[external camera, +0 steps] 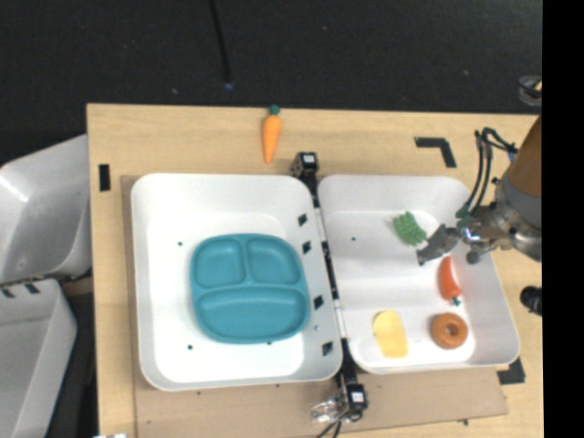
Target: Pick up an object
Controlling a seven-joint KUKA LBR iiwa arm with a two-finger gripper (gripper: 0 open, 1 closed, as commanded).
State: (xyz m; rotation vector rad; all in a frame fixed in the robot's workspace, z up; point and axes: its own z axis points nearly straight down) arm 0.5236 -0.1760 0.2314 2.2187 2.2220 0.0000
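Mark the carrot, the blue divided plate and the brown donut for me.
carrot [271, 136], camera view, middle of its orange body on the bench.
blue divided plate [248, 287], camera view, its central ridge.
brown donut [449, 330], camera view, on its ring.

The left bin [146, 272] has a teal divided plate [248, 287] at its middle; open white floor rings it on all sides, widest along the far wall and the near left corner. The right bin [365, 208] is more crowded: a green piece [410, 228] lies near the far right, a red-orange piece [448, 279] by the right wall, a brown ring [449, 330] and a yellow piece [391, 333] along the near wall. The arm [520, 199] leans over the right wall, its gripper [436, 247] between the green and red pieces. The right bin's left half and middle lie open. On the surface [182, 140] beyond the bins rests a carrot [271, 135], with bare wood either side
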